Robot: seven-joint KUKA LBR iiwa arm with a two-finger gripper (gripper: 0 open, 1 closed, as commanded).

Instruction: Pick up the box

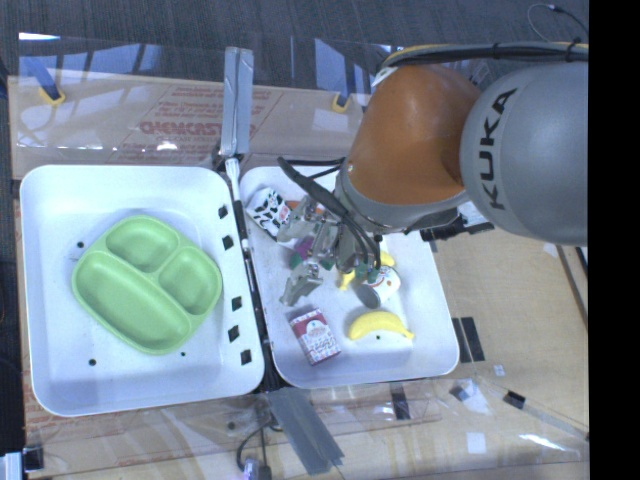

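White plastic makes up both shallow bins, which we see side by side across the middle of the frame. The left bin (40,298) holds a single thing: a green divided plate (147,283) with three compartments, lying slightly left of the bin's centre, and we see nothing in any compartment.

The right bin (440,343) is the crowded one. Near its lower middle lies the box (315,337), small and red with a pale printed face, flat on the bin floor and turned a little off square. Just to its right, near the lower right of the bin, we see a yellow banana (380,326). In the bin's upper left corner sits a black-and-white spotted object (265,209). A small white and yellow item (383,280) lies above the banana, partly hidden by the arm.

The grey arm (530,158) with its orange band (410,138) fills the upper right of the frame and reaches down over the upper part of the right bin. The gripper (312,268) hangs above the bin's middle, above the box in the frame and apart from it; nothing of the box lies between its fingers. The metal parts there are tangled with cables, so we cannot tell whether the pincer is open or closed.

A grey hinge strip (237,103) runs up between the bins.
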